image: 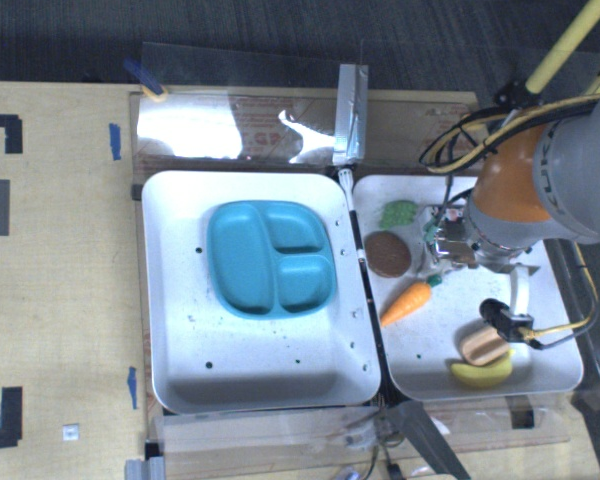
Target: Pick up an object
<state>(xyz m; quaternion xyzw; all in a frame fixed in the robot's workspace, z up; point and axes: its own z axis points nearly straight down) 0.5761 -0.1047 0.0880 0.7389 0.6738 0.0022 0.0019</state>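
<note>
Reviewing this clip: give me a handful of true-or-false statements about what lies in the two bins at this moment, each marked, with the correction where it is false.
1. The blue divided tray lies in the left bin. True.
2. The carrot lies in the left bin. False: it lies in the right bin, near the divider.
3. The banana lies near the right bin's front edge. True.
4. The brown round piece rests on the blue tray. False: it is in the right bin, beside the green item.
5. The arm's orange band is above the left bin. False: it is above the right bin.
</note>
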